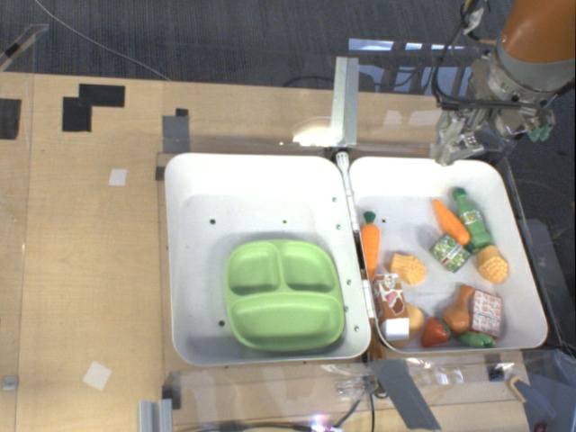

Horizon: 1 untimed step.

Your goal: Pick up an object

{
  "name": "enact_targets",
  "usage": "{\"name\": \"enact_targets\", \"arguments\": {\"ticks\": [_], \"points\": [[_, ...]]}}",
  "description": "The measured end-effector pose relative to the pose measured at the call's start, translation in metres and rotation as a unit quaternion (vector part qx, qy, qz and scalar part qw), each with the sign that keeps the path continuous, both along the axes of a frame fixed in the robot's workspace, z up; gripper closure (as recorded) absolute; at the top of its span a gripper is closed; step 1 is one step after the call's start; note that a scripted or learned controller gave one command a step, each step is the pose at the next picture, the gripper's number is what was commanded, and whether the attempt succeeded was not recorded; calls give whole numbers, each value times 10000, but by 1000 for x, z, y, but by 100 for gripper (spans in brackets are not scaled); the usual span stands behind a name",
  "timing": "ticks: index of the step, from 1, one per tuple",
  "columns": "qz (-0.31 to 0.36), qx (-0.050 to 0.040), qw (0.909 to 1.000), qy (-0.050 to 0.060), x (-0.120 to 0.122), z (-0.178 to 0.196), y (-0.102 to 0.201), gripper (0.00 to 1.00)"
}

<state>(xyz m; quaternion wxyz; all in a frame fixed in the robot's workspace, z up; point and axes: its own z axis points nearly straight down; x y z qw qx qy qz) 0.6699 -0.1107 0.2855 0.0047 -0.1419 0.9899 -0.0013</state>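
Gripper [453, 145] sits over the far rim of the right bin [409, 174], near its back right corner, w/ the orange band of the arm [538, 16] above it at top right. Can't tell if it's apart or together, too small & blurred from this angle; nothing seen clamped in it.

Right bin holds toy food, all well apart from the gripper, none lifted:
- green bottle [472, 217] lying at a slant near the right wall, w/ a carrot [449, 220] just beside it on its left, touching or nearly so
- small green box [450, 252] just below that carrot
- yellow corn piece [491, 264] near the right wall, below the bottle
- 2nd carrot [370, 243], green top pointing to the far side, lying along the left wall by the divider
- yellow waffle-like piece [407, 268] mid bin
- red & white carton [390, 295] near front left, a white block [396, 328] just below it
- red tomato-like piece [436, 332] at the front, a brown piece [462, 309] beside it
- pink checked box [486, 312] front right, w/ sth green [478, 338] under its front edge

Left bin [193, 241] has a green divided plate [285, 293], 3 compartments, sitting toward the front right of that bin
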Motion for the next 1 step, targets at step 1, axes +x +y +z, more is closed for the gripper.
{"name": "enact_targets", "arguments": {"ticks": [1], "points": [[816,-9,9967,-11,-3,-10,-56,100]]}}
